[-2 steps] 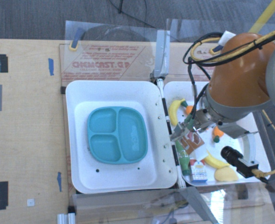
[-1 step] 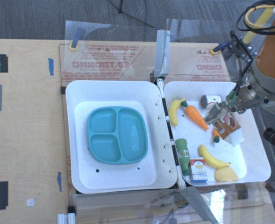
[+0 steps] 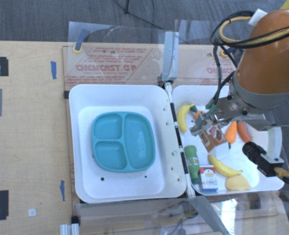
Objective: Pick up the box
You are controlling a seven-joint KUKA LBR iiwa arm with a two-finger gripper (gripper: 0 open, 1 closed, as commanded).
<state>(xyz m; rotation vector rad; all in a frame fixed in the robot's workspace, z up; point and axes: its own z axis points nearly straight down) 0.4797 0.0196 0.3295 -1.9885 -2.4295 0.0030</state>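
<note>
Hand (image 3: 202,125), grip state impossible to tell, low in right bin (image 3: 276,182) seemingly over brown box (image 3: 214,137) beside carrot (image 3: 231,131); best lowered squarely, closed across narrow sides.

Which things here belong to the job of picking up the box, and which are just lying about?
Belong to the job:
box
gripper

Just lying about:
blue divided plate in the left bin
two bananas
green bottle
carrot
brown packet
</note>
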